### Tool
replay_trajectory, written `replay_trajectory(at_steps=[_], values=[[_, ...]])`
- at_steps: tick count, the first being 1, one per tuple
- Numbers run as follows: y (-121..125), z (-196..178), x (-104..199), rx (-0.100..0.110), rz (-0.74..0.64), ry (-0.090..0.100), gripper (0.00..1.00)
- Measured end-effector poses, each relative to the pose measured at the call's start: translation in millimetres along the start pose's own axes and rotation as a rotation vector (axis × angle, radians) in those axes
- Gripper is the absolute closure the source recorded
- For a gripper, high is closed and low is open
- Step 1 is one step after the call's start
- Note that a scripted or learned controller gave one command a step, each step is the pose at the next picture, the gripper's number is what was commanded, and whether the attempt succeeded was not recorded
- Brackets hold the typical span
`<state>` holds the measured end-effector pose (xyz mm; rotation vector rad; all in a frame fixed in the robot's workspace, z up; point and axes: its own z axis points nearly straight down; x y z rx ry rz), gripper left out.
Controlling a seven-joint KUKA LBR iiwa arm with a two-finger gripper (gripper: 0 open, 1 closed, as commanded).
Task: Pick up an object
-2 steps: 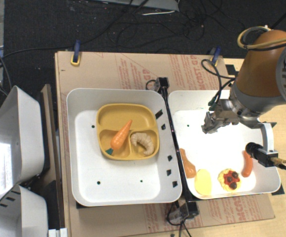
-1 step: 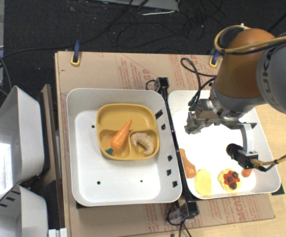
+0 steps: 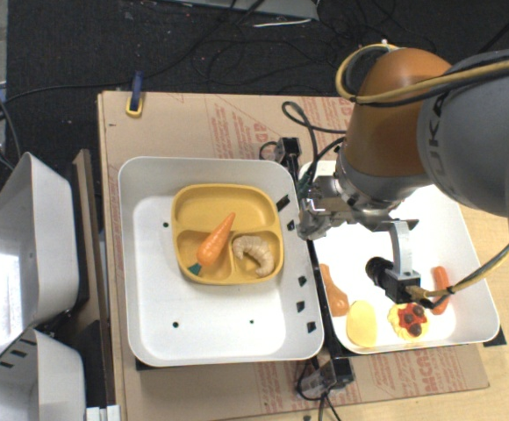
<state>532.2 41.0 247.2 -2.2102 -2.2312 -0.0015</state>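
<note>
The gripper (image 3: 311, 224) hangs under the grey and orange arm, over the wall between the two bins, at the left edge of the right bin (image 3: 465, 235). In that bin's front part lie an orange drumstick-shaped piece (image 3: 333, 294), a pale yellow rounded piece (image 3: 362, 323), a red and yellow toy (image 3: 410, 319) and a small orange stick (image 3: 440, 280). The left bin (image 3: 154, 327) holds a yellow divided plate (image 3: 228, 194) with an orange carrot (image 3: 215, 239) and a beige shrimp-like piece (image 3: 256, 253) on it. The arm hides the back of the right bin.
Both bins rest on a brown board (image 3: 202, 117) with a yellow-handled clamp (image 3: 134, 103) at its back left corner. Cables run across the dark floor behind. White containers (image 3: 22, 235) stand to the left of the bench.
</note>
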Motion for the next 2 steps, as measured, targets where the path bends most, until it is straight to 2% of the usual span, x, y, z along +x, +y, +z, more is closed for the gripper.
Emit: replay_trajectory(at_steps=[1, 2], values=[[8.4, 10.0, 44.4, 0.0, 0.002, -0.001, 1.0], [8.2, 9.4, 41.5, 0.001, 0.007, -0.002, 0.0]])
